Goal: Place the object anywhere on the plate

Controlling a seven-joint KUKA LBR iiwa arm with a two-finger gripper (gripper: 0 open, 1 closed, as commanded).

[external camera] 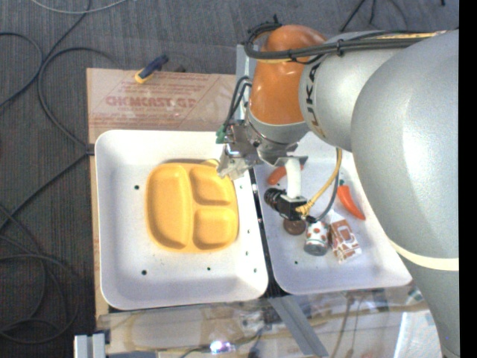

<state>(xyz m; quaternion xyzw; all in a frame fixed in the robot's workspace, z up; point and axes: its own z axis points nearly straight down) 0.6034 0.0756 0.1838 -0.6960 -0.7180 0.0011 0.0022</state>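
Gripper (232, 162) hangs over the top right corner of the yellow divided plate (192, 205) in the left bin (119, 274); finger state cannot be told, wrist blocks it. Right bin (373, 271), partly hidden by the arm, holds an orange carrot-like piece (352, 202), small can (316, 239), brown disc (295, 227).

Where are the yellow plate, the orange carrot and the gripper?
yellow plate (175, 203): camera view, large left compartment.
orange carrot (351, 202): camera view, mid-body.
gripper (229, 164): camera view, between its fingertips.
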